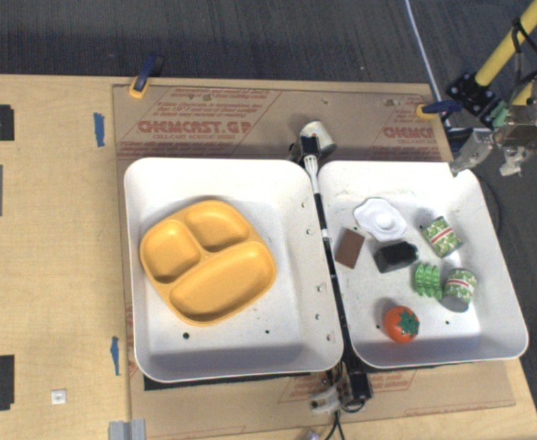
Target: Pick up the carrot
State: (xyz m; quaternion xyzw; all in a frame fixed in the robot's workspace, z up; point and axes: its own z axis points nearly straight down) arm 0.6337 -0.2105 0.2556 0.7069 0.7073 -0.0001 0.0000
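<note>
The gripper (477, 152) hangs over the far right corner of the right bin (511, 333), just at its rim. It holds nothing. I cannot tell if it is wide or narrow from here.

The carrot (400, 324) is well apart from it, down at the near side of the same bin. It looks like a small orange-red lump with a green top, and it lies by itself.

Between the two are other small things: a white lump (379, 216), a black block (395, 256), a brown block (349, 247) near the bin's left wall, a green toy (426, 278), and two green, red and white packs (440, 236) (460, 288).

The left bin (158, 180) holds a yellow plate (209, 259) with three parts. Both bins sit on brown cardboard (204, 122) on the tabletop (49, 246).
</note>
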